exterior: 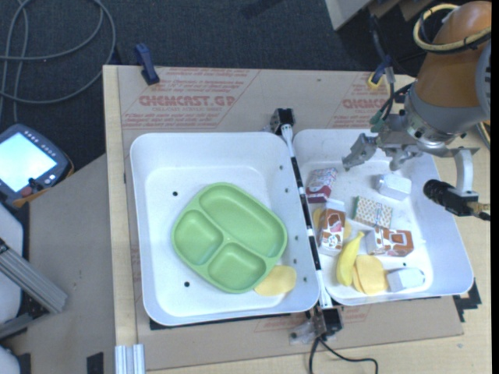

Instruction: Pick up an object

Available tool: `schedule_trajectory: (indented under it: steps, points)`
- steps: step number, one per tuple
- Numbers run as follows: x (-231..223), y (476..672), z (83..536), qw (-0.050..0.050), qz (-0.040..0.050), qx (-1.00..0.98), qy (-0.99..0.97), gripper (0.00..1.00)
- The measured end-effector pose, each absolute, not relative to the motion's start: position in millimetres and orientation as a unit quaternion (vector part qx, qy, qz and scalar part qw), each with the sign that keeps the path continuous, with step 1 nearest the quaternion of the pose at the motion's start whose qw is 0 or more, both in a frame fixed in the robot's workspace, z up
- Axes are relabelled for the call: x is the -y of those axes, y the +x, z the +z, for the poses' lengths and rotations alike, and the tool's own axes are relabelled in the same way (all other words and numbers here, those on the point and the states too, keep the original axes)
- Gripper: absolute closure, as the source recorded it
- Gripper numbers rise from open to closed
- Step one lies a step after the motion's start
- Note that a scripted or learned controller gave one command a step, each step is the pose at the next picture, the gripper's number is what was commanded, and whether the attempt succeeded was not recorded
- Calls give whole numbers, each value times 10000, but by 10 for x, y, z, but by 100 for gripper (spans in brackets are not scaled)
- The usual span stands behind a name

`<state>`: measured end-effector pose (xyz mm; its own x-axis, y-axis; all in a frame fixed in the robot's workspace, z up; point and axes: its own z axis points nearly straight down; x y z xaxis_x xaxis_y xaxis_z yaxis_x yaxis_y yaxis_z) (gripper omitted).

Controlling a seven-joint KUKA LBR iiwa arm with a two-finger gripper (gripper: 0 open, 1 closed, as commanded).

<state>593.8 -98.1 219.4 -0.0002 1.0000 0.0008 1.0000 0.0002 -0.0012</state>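
Fingers (380, 153) spread, grasping nothing, above right bin (460, 265) (small items crowded below). One green plate (228, 237) plus one yellow piece (276, 281) in left bin (156, 162).

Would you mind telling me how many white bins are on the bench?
2. The left bin holds a green divided plate; the right bin holds the small items, with the gripper above its far end.

Arm (452, 61) cut off at right edge; small carton (320, 182) print illegible.
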Motion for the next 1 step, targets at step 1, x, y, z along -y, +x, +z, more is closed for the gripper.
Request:
schedule_trajectory:
  steps: [1]
  points:
    - [1037,5632,1070,8,5,7068,-7074,0]
